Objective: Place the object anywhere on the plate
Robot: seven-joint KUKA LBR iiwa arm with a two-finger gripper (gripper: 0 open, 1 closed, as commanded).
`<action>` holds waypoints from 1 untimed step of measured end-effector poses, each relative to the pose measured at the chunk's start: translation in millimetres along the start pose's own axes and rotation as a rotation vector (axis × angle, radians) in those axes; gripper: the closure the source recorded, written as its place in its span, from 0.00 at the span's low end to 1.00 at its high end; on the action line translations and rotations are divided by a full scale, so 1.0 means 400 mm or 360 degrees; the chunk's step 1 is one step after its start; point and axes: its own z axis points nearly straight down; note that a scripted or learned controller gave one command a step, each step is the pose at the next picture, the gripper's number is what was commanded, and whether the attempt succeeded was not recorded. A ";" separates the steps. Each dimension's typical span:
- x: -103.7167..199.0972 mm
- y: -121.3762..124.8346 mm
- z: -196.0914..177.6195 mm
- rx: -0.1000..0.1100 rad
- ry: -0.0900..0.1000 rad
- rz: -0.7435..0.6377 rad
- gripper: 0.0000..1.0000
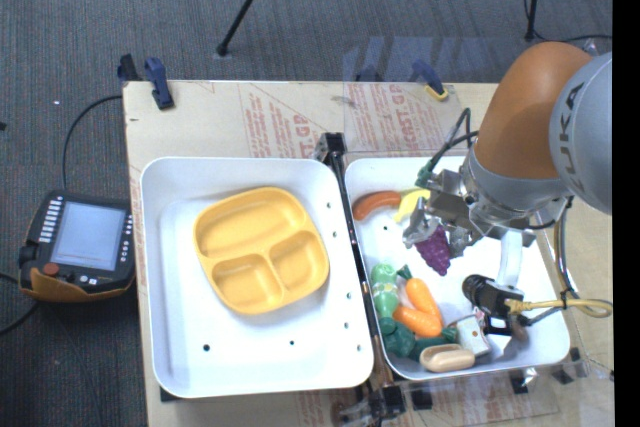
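My two-finger gripper (432, 233) hangs over the right white bin (556, 343), closed on a purple plastic grape bunch (436, 253) that dangles between the fingers, clear of the toy carrot (421, 296) and green vegetables (384, 279) at about 7 o'clock from it. The step in hand appears to be the carry. Next, I judge, I must travel toward 9 o'clock, over the bins' shared wall, to the yellow three-compartment plastic plate (262, 247) in the left white bin (175, 335), then release.

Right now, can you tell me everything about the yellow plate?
The yellow plate looks like smooth plastic, squarish with rounded corners and a raised rim. Ridges split it into three sections: one wide, two smaller. It lies flat and slightly turned in the left bin, touching only the bin's white floor. No food sits on it.
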 end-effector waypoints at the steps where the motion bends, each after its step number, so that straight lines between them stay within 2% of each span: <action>1: 0.161 0.005 -0.015 -0.0006 0.0003 0.0021 1.00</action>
